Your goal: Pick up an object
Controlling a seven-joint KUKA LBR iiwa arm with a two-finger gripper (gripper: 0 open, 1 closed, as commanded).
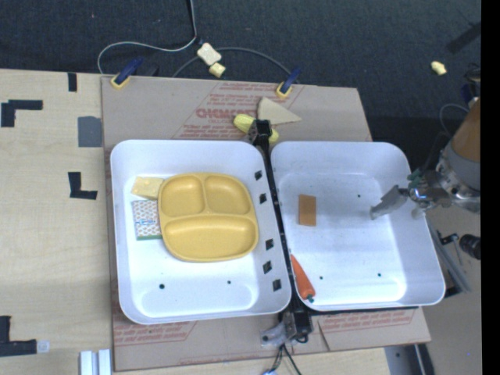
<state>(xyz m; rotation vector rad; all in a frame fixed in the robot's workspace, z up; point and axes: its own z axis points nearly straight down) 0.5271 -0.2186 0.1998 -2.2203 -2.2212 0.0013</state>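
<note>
Nothing is being held yet, so the whole pick is lying ahead. The gripper (384, 204) is hovering over the right bin's (391, 287) right edge; how its jaws stand I cannot tell, and nothing is showing between them. The brown block (307, 210) is lying near that bin's left edge, the carrot (302, 278) toward its near-left corner.

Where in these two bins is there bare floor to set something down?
Right bin: open floor between the brown block, the carrot and the gripper. Left bin: a bare strip below the yellow tray; crowded at the tray's left by packets.
</note>
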